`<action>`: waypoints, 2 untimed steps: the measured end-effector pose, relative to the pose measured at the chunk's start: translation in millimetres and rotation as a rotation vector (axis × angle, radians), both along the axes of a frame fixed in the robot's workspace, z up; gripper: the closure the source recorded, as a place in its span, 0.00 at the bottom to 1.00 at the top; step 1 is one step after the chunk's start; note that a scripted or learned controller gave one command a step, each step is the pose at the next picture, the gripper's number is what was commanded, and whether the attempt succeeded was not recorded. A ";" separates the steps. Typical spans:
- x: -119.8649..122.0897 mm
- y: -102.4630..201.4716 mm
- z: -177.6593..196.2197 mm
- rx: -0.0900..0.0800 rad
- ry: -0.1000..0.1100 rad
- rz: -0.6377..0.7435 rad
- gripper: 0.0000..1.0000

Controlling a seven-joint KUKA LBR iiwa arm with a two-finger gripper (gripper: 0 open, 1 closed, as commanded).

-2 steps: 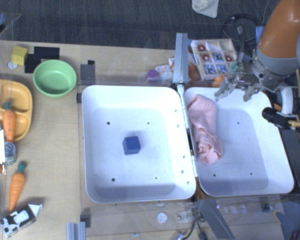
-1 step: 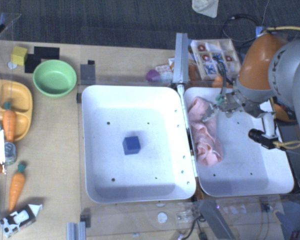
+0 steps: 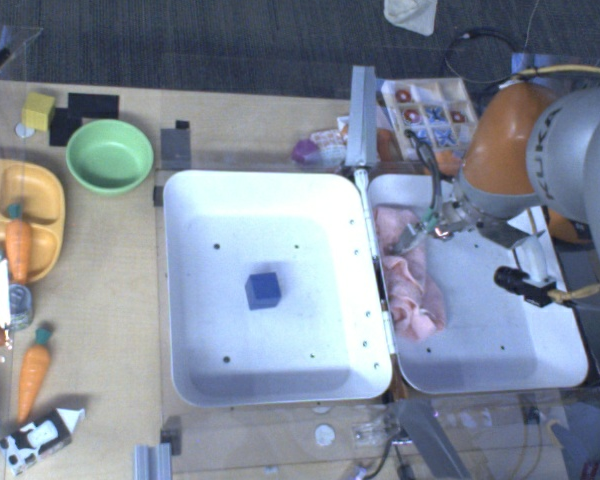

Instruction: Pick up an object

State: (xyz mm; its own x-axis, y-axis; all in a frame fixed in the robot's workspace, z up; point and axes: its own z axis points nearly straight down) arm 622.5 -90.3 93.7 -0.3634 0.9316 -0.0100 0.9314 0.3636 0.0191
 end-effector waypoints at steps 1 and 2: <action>44.0 -0.6 -0.4 0.001 0.026 0.132 0.00; -13.6 -2.6 0.8 -0.007 -0.001 0.342 0.00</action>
